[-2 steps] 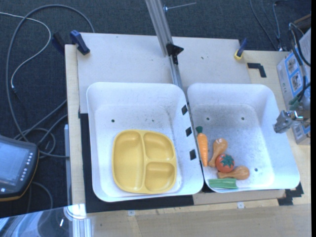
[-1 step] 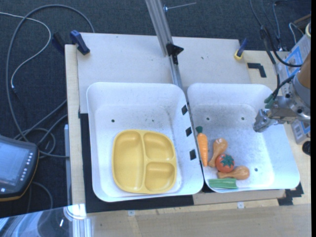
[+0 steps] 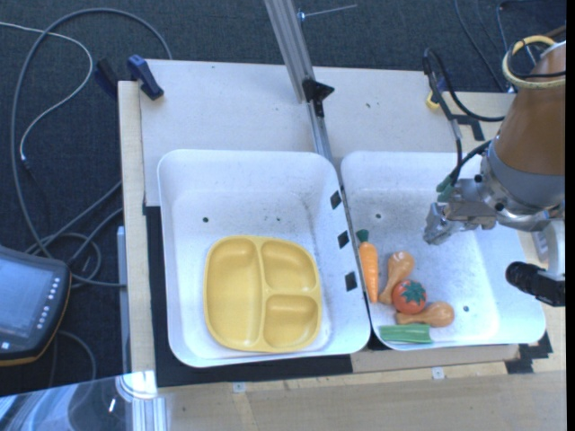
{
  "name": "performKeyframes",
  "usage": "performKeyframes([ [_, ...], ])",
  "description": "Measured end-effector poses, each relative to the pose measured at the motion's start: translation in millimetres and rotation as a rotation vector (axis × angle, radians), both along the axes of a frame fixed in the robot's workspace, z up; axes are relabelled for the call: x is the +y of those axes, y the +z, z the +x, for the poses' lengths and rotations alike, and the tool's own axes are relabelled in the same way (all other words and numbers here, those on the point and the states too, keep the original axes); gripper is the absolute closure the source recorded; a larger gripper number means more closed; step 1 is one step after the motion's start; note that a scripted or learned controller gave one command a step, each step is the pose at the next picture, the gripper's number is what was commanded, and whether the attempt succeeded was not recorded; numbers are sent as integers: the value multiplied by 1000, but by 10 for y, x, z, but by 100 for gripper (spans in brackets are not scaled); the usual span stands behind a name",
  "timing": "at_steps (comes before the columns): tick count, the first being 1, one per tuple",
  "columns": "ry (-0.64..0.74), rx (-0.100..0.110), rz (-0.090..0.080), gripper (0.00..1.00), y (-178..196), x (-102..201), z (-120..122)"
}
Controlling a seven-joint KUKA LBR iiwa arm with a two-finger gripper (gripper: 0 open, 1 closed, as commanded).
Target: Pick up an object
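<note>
Toy food lies in the front left part of the right bin [image 3: 467, 173]. An orange carrot [image 3: 368, 270] rests against the bin's left wall. Beside it are a pale orange piece [image 3: 397, 269], a red tomato [image 3: 411, 295], another orange piece [image 3: 439, 313] and a flat green pod [image 3: 405, 333] by the front rim. My gripper [image 3: 437, 226] hangs over the middle of the right bin, up and to the right of the food and apart from it. Nothing shows in its grasp.
The left bin [image 3: 180, 196] holds a yellow divided plate [image 3: 263, 293]. A slanted metal bar [image 3: 289, 25] runs down to the seam between the bins. Cables lie on the bench at the back right [image 3: 449, 97] and on the floor at left.
</note>
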State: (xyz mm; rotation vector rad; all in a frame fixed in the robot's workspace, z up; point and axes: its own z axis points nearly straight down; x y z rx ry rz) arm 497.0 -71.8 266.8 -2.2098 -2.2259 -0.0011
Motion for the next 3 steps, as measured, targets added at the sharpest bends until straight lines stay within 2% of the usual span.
performKeyframes([
  [1,-1,1,-1,100,-174,516,10],
  [3,-1,-3,-2,100,-436,1516,238],
])
